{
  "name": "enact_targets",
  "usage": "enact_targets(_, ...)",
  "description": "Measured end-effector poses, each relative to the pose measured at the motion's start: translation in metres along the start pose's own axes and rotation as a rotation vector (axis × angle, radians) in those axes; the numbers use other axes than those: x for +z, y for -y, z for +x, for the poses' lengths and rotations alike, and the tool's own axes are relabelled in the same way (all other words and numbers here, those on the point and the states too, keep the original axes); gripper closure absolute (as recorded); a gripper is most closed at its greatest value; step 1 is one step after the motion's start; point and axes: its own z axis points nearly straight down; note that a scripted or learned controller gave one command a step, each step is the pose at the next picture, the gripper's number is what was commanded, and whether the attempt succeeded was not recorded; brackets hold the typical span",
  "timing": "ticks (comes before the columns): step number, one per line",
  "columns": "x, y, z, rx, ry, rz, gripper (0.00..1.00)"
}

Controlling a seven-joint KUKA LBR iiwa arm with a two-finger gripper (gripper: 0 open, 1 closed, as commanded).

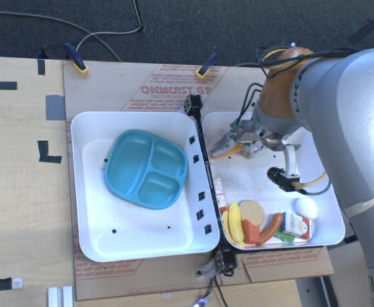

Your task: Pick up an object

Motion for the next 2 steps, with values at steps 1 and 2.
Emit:
enact_targets(1, 0.0034, -0.0321, -0.0012, -0.001, 0.002, 0.006, 0.0)
enact_targets(2, 0.0035, -0.0318, 0.0009, 0.001, 0.003, 0.007, 0.0)
